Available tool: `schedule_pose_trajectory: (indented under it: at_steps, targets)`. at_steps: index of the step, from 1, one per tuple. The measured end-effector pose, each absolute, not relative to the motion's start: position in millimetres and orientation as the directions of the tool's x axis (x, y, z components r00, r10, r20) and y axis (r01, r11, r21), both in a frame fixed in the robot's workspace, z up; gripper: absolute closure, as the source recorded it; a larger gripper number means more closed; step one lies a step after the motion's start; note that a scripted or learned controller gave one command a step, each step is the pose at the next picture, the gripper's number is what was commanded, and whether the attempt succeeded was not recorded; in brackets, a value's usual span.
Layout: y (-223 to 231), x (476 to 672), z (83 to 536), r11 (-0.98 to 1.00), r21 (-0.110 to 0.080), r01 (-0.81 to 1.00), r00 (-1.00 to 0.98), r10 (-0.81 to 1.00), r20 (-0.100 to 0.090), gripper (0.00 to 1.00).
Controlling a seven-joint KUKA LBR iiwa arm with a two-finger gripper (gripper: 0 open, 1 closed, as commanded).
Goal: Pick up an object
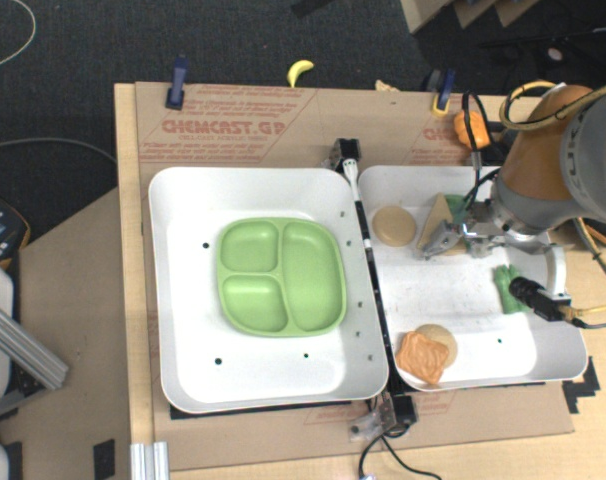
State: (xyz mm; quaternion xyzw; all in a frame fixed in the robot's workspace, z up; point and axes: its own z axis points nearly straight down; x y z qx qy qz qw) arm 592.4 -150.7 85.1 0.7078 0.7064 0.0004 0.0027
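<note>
My gripper (438, 240) hangs low in the right bin (453, 288), near its back. It is just right of a round tan disc (393, 225) and partly over a tan wedge-shaped piece (444, 211). A small green object (507, 290) lies right of the gripper, under the arm's black cabling. A crumpled orange item (423, 355) rests on a tan round piece (440, 337) at the bin's front edge. I see nothing held between the gripper's tips.
A green divided plate (281, 275) sits in the middle of the left bin (183, 268). The arm's grey body and orange band (543, 163) cover the right bin's back right corner. Clamps and cables line the cardboard bench's far edge.
</note>
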Motion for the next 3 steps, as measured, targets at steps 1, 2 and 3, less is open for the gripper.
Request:
schedule_pose_trajectory:
  at_steps: [1, 2, 3]
  targets:
    - [-163.3, 635.3, 84.9, 0.0, -0.011, 1.0, 0.0, 1.0, 0.006, 0.0]
    - [-164.7, 634.7, 96.0, 0.002, -0.008, 1.0, -0.002, 1.0, 0.001, 1.0]
    - [-89.9, 606.6, 84.1, 0.005, -0.004, 1.0, -0.005, 1.0, 0.005, 1.0]
